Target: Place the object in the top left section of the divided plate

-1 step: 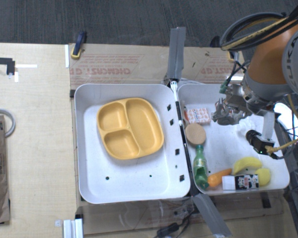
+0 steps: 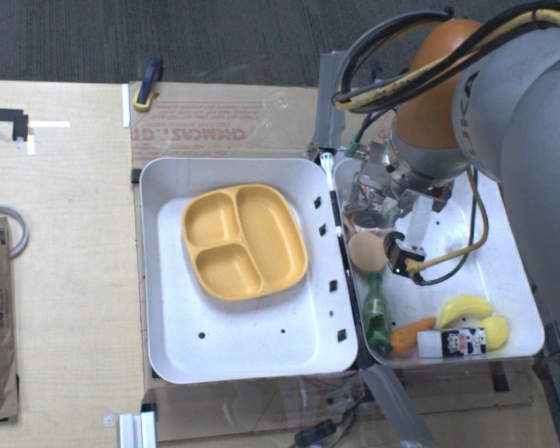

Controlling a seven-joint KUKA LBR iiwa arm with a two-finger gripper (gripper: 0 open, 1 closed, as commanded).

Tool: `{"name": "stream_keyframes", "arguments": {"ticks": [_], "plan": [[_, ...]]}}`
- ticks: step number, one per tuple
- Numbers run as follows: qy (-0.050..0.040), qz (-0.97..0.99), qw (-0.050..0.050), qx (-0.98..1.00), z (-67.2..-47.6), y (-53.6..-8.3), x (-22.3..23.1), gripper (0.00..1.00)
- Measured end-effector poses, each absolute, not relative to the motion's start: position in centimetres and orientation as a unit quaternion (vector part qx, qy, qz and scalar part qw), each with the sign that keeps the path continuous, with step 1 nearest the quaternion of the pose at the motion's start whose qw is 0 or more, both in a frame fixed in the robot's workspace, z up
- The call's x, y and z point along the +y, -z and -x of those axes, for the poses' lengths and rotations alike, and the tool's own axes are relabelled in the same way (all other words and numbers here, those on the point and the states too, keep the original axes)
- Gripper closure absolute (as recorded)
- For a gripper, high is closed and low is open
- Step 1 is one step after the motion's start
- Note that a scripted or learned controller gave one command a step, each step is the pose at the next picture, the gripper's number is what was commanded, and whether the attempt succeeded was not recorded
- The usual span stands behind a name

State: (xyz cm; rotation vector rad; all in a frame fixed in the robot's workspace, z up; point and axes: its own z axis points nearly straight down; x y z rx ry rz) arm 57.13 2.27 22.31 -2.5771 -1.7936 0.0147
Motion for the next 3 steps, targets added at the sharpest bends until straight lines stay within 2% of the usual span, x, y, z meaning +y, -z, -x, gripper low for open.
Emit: {"name": "stream_keyframes", "arguments": {"ticks": [1,2,3], "plan": [[-0.0062,0.879,0.001,-0.477,-55.9,-15.1,10.6,1.00],[-0.0046,0.883,0.000,-0.469,-57.4,-10.5,17.5,1.00],[-0.0080,0.930,-0.005,-0.368,-60.5,-9.9,21.5,1.00]]}}
